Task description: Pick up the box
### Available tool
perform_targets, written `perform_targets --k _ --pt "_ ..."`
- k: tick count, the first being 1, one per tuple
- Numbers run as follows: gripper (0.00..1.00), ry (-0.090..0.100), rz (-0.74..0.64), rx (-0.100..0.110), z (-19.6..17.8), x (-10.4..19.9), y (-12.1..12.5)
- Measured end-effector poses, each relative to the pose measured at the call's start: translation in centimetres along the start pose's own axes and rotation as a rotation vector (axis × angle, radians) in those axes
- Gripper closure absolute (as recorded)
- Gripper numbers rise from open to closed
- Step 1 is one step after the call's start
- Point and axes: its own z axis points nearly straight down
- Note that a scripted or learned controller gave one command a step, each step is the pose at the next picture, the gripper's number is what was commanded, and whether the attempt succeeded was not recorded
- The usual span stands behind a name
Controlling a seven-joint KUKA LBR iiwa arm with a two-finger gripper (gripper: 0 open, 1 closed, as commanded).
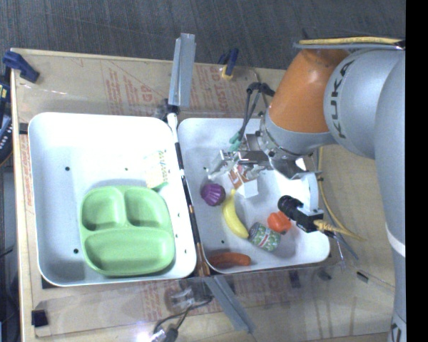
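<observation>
In the right bin (310,251), a small white and red box (245,182) lies near the middle, just above the banana (235,218). My gripper (234,165) hangs low over the box's upper left part and hides some of it. I cannot see whether the box is gripped or merely lies beneath the gripper. A second, pale yellowish box (155,168) leans against the right wall of the left bin (50,191).
Around the box are a purple round item (212,194), a green can (264,236), an orange-red item (278,221) and a red sausage-shaped piece (230,260). A green divided tray (127,231) lies in the left bin. The grey and orange arm (321,98) overhangs the right bin's far right corner.
</observation>
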Motion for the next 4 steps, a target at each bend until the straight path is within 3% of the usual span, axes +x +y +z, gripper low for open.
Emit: perform_targets --k 1,2,3,4 --pt "0.0 -0.003 -0.04 -0.005 11.7 -3.5 5.1" --pt "0.0 -0.004 -0.137 -0.016 12.3 -4.2 10.5" --pt "0.0 -0.001 -0.127 -0.002 10.8 -3.5 2.3" --pt "0.0 -0.02 -0.162 -0.013 12.6 -0.8 2.0"
